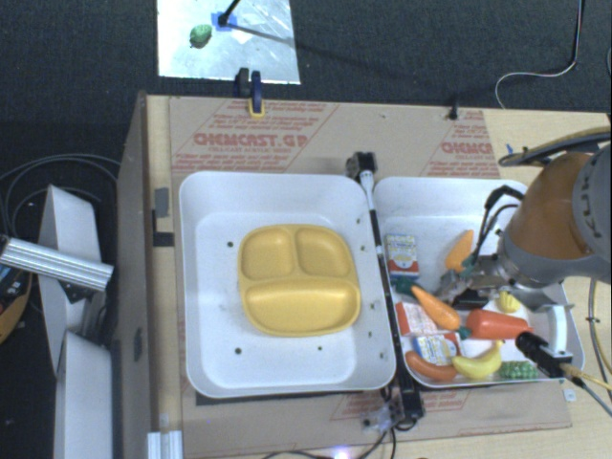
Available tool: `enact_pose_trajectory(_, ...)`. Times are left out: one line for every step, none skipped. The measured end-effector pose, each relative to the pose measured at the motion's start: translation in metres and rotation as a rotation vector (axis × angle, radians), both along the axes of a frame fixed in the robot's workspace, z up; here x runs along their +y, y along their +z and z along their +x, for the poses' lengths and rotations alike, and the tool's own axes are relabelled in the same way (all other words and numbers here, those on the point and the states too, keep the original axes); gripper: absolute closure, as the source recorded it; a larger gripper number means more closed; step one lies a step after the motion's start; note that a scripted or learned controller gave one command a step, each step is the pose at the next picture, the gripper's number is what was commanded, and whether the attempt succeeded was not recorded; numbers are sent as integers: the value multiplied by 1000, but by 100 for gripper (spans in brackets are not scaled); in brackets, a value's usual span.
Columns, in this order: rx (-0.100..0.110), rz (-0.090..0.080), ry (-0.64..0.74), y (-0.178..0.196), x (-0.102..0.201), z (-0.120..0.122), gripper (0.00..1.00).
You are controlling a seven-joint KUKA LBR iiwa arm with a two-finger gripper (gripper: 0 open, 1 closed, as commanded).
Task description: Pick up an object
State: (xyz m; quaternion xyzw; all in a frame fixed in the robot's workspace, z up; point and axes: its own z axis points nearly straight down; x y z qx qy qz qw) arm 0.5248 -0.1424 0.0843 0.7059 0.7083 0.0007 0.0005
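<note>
The right bin [430, 199] holds several toy foods. A small carton [401, 253] lies at its left side and an orange wedge [460, 249] sits further right. A carrot [435, 308] lies across the middle, next to a red-orange pepper [494, 324]. Along the front are a yellow banana [478, 361], a sausage-like piece [427, 369], a labelled packet [432, 346] and green peas [519, 371]. My gripper [460, 286] is down in the bin between the orange wedge and the carrot, at the end of the grey arm [559, 228]. Nothing visibly hangs from it.
The left bin [215, 208] holds a yellow divided plate [297, 279]. A black-and-white rod [373, 220] lies along the rim between the bins. Cardboard [287, 127] lines the bench behind the bins. Black cables [492, 208] hang by the arm.
</note>
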Motion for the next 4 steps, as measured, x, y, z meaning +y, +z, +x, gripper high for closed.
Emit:
enact_pose_trajectory(-1,-1,-1,0,-11,42,0)
enact_pose_trajectory(1,-1,-2,0,-10,-2,0)
enact_pose_trajectory(-1,-1,0,1,-15,52,0)
enact_pose_trajectory(-4,-7,-5,19,56,-1,0)
